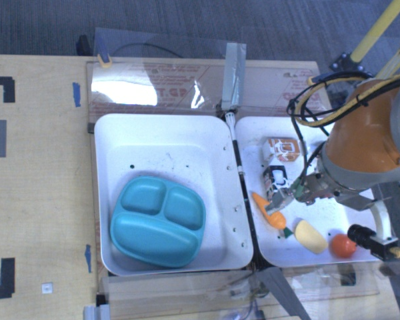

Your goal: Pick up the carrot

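Note:
The orange carrot (pixel 272 213) lies at a slant in the right bin (pixel 307 131), close to its left wall. My gripper (pixel 279 197) reaches in from the right and sits low over the carrot's upper part, touching it or nearly so. The grey wrist with its orange band (pixel 363 139) looms above the bin's right half and hides part of the floor.
Behind the gripper lies a white and orange packet (pixel 283 149). A pale yellow item (pixel 309 237) with a small green bit beside it and a red tomato (pixel 343 245) lie near the front wall. The left bin (pixel 160 139) holds a blue divided plate (pixel 159 222).

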### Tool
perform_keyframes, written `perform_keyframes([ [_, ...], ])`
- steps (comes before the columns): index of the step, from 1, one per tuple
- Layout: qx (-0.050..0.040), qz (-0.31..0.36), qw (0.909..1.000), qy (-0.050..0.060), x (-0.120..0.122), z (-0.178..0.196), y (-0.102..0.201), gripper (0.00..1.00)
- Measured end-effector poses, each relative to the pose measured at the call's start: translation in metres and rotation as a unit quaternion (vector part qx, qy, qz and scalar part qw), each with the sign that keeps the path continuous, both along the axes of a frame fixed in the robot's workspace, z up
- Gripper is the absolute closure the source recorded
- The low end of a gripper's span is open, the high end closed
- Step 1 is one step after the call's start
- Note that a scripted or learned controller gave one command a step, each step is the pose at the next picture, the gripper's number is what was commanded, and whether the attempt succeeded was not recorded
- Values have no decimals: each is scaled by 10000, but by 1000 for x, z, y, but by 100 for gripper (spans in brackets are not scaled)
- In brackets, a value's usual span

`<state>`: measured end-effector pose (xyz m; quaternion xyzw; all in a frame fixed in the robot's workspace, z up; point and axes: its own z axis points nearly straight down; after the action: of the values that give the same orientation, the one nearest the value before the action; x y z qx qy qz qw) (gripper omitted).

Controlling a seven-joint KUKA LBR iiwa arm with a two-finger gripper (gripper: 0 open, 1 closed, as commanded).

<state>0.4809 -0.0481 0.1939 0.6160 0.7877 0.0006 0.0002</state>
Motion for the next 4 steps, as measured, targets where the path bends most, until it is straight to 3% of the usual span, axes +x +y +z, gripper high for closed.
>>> perform_keyframes([
  [1,-9,-695,9976,58,-6,-100,-92,0],
  [2,-1,-660,9978,14,-2,-97,-89,0],
  [3,4,-973,9953,-15,43,-49,-45,0],
  [4,1,-788,9969,-25,0,-106,-50,0],
])
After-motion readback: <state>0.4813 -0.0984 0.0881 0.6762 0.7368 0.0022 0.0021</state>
